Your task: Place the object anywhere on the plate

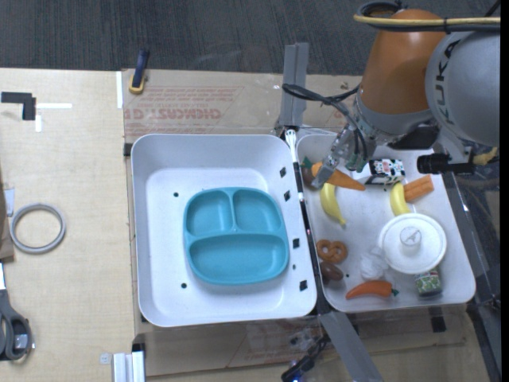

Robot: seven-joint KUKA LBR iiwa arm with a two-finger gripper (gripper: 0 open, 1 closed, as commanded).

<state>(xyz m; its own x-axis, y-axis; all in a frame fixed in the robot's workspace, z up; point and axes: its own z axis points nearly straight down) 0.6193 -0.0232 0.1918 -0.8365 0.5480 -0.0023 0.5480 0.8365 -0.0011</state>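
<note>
Table (64,157), pale wood: two white bins (151,237), cardboard sheet (191,106), tape roll (36,228), scissors (14,333).

Single fixed camera, mounted above the desk (64,173), looking down at a slant from moderate height; both white bins, left bin (151,213) and right bin (453,245), lie within frame, the arm (421,62) entering from the right.

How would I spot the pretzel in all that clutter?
Look in the right-hand white bin, along its left wall. Below the yellow banana lies the pretzel: small, brown and knotted with holes, unlike the smooth fruit nearby.
</note>
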